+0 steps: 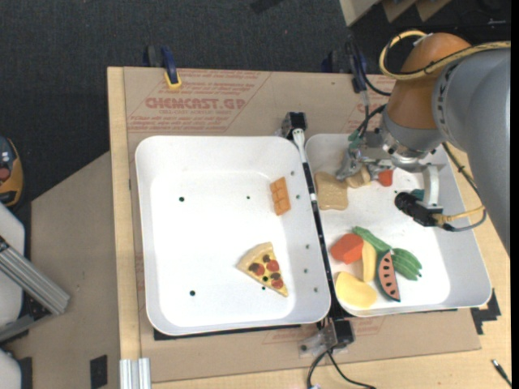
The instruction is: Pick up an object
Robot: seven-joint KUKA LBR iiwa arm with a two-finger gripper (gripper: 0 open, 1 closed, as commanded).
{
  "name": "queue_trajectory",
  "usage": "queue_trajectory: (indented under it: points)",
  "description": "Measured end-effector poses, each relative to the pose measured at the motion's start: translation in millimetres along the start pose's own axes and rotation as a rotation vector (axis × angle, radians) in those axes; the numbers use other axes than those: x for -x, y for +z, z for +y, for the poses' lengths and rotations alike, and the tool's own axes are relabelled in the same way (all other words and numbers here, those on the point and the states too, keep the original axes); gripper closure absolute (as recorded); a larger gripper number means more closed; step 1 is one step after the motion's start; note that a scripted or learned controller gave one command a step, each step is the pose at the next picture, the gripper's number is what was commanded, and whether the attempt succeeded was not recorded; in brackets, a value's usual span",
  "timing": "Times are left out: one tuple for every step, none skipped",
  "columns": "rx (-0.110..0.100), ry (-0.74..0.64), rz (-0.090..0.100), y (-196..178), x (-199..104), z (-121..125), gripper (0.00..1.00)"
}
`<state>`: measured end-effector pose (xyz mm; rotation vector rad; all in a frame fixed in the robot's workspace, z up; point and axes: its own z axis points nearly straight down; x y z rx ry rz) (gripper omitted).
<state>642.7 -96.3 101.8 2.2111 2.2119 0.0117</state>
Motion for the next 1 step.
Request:
queue_trajectory:
  points:
    - [-0.006, -0.005, 0.005, -89.3, -39.0, 8.1, 1.00]
